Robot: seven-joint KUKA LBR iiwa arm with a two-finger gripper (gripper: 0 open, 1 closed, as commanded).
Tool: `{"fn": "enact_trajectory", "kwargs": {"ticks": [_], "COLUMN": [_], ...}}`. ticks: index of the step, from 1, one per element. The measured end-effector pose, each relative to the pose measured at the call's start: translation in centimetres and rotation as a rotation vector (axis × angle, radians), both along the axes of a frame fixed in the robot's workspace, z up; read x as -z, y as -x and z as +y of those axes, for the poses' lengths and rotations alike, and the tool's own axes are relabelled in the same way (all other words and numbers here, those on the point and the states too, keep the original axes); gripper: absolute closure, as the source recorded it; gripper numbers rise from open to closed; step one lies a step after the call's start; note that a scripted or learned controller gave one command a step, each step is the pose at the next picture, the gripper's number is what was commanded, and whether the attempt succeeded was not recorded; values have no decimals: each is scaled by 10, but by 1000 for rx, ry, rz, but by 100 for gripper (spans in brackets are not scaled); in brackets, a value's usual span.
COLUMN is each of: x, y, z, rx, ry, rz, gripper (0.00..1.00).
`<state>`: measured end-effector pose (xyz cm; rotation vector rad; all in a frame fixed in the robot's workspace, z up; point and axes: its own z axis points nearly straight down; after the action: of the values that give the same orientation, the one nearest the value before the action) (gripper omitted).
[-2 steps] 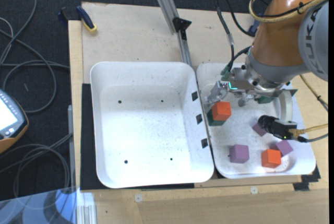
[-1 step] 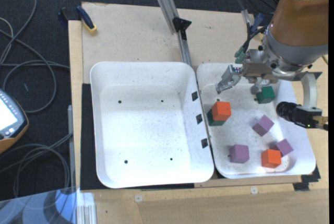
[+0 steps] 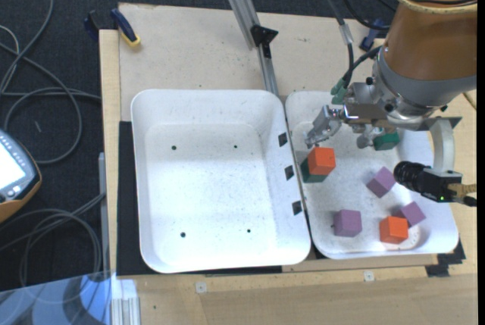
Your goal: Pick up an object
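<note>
Two white bins on desk: left bin, right bin. Landmark: orange cube near right bin's left wall, sitting on partly hidden green block. Claw just above-left of that cube; finger gap unreadable, grip state cannot tell. Two orange cubes total; second down-right of landmark. Three purple cubes. Teal piece right of landmark, mostly hidden by arm. No readable labels.
</note>
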<state>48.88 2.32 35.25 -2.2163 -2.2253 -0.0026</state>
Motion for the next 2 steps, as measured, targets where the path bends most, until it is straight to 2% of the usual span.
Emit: {"fn": "enact_trajectory", "kwargs": {"ticks": [1,2], "x": [27,157], "y": [-60,-88], "z": [-104,-93], "rx": [11,4], "ry": [6,0], "rz": [-1,9], "gripper": [0,0]}}
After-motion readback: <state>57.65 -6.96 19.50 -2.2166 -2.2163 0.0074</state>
